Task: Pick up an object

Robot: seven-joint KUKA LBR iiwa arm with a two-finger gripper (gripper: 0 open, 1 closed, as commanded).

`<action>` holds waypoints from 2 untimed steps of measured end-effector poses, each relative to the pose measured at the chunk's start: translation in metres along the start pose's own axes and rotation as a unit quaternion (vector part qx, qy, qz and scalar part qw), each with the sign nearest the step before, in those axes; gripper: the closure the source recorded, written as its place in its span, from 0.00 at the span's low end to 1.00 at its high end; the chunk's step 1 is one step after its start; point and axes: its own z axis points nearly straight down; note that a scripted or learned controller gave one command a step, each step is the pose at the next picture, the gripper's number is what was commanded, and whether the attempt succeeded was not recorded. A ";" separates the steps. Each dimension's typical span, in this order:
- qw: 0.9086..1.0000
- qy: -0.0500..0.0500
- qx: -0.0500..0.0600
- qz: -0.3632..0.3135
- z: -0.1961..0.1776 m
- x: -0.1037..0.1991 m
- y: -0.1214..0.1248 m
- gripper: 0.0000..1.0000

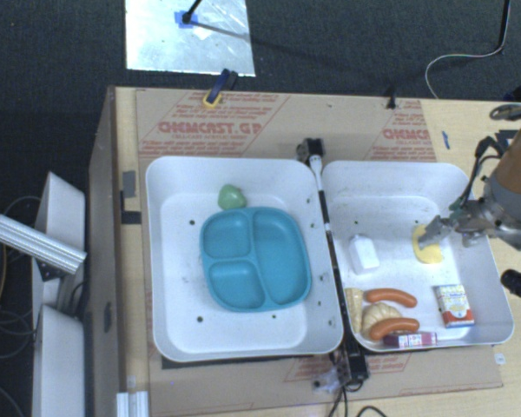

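Right-hand shallow white bin (391, 185): gripper (436, 231), finger state unreadable, over flat yellow disc (430, 251); centre on disc before descending.

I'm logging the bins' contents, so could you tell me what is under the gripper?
A yellow object lies on the right bin floor just below the gripper, which covers its upper edge.

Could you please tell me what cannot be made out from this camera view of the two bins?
- The claw: blurred; open or shut is unclear, as is contact with the yellow object beneath it.
- The arm: cut off by the right edge.
- The small carton: print too small to read.
- The green object: partly hidden behind the blue tray.
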 end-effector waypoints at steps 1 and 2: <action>1.000 0.000 0.000 -0.001 0.054 0.000 0.027 0.00; 1.000 0.000 -0.002 -0.002 0.043 0.000 0.028 1.00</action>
